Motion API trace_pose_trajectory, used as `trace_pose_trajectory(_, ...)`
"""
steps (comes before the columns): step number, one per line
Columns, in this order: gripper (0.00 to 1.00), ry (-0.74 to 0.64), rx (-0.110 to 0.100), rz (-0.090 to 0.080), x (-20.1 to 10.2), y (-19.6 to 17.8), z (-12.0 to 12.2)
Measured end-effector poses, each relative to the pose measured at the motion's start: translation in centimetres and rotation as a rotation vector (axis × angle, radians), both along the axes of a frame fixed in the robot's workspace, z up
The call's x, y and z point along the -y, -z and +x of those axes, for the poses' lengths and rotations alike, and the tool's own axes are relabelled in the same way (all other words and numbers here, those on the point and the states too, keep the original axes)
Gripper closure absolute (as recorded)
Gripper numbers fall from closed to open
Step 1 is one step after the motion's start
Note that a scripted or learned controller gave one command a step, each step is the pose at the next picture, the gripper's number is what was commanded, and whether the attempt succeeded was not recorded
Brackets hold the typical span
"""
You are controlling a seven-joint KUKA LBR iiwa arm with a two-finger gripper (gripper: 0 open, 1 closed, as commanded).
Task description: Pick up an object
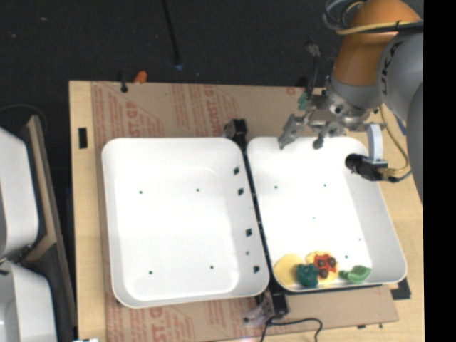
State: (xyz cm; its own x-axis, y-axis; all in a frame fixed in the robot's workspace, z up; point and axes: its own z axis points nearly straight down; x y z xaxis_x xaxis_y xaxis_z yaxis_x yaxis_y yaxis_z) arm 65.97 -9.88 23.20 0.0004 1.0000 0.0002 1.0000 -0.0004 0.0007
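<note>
My gripper (pixel 302 138) hangs over the far edge of the right bin (pixel 320 191), its two fingers spread apart and nothing between them. The objects lie together in that bin's near corner: a pale yellow piece (pixel 286 268), a dark teal lump (pixel 307 276), a red and orange piece (pixel 325 262) and a green piece (pixel 355 273). The gripper is well away from them, at the opposite end of the bin.
The left bin (pixel 178 219) lies beside the right one, with black clips (pixel 249 212) along the seam between them. A black cable fitting (pixel 362 165) juts out by the right bin's far right rim. Both bins rest on a cardboard sheet (pixel 178 112).
</note>
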Motion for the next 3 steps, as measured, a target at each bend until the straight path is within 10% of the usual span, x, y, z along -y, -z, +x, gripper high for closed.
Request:
trace_pose_trajectory(2, 0.0, 0.002, -0.001, 0.0, -0.6, 3.1, -13.1)
trace_pose_trajectory(3, 0.0, 0.005, -0.008, 0.0, 4.2, 12.3, -15.6)
